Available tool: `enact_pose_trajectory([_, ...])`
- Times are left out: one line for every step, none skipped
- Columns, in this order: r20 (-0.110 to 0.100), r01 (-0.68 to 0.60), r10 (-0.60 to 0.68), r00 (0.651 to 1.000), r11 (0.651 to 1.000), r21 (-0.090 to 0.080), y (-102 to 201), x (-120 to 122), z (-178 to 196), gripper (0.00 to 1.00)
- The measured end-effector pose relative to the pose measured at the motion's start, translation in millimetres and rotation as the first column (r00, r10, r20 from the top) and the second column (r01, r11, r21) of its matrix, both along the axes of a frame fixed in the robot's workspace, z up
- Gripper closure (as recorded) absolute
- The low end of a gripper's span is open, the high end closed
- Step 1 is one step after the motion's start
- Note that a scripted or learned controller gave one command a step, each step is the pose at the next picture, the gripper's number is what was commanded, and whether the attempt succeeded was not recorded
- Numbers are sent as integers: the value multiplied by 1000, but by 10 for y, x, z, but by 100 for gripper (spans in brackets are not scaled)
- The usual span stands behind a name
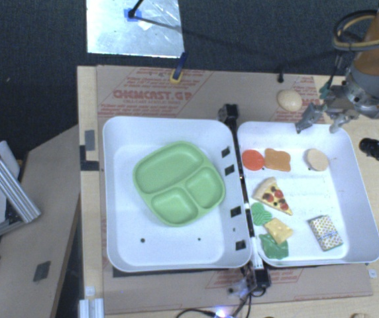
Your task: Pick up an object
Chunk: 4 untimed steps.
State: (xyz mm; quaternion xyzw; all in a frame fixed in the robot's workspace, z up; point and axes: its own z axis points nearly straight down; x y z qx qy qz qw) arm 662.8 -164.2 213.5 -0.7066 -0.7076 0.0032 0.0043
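My gripper (321, 122) hangs over the back edge of the right bin (358, 197), its two fingers spread apart with nothing between them. Below it in the right bin lie a red tomato slice (253, 159), an orange toast piece (277, 159), a tan round cookie (317, 159), a pizza slice (273, 196), a yellow cheese wedge (279, 230) on green lettuce pieces (273, 246), and a patterned cracker block (325, 232). The cookie is the nearest item, just below the fingers.
The left bin (120, 197) holds a green divided plate (178, 183). A beige egg-shaped object (289, 100) rests on the bench behind the right bin. A black divider (240, 184) runs between the bins. A black fixture (378, 150) sits at the right edge.
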Motion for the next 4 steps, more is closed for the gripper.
enact_pose_trajectory([12,-2,2,1000,1000,-2,2,27,83,0])
enact_pose_trajectory([11,-2,2,1000,1000,-2,11,18,-328,0])
enact_pose_trajectory([11,-5,5,1000,1000,-2,25,51,-744,0])
enact_pose_trajectory([9,-6,6,1000,1000,-2,36,51,-1264,0])
